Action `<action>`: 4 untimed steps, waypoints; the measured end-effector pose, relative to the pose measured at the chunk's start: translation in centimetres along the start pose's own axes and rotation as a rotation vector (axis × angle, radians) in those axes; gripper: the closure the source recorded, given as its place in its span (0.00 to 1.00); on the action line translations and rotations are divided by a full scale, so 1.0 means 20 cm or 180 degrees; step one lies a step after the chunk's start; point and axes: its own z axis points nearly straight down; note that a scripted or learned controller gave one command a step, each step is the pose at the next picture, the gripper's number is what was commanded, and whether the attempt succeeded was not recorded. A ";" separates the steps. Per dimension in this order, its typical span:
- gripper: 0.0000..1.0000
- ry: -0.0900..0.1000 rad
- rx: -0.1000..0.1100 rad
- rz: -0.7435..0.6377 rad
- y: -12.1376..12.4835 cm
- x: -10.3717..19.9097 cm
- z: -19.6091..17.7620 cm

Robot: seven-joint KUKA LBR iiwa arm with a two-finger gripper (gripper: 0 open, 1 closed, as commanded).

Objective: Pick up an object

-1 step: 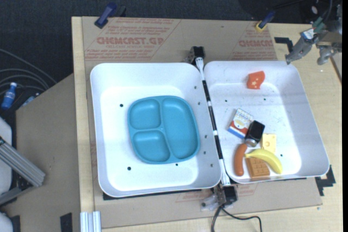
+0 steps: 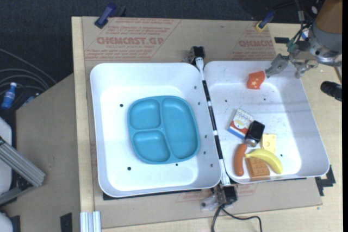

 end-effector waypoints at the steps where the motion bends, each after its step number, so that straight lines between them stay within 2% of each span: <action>1: 0.00 0.0036 0.0033 -0.0016 0.01 0.04 0.34; 2: 1.00 0.0025 0.0039 -0.0019 0.01 0.04 0.29; 3: 0.00 0.0028 0.0039 -0.0020 0.01 0.04 0.29; 4: 0.00 -0.0008 0.0031 -0.0001 0.00 0.21 0.34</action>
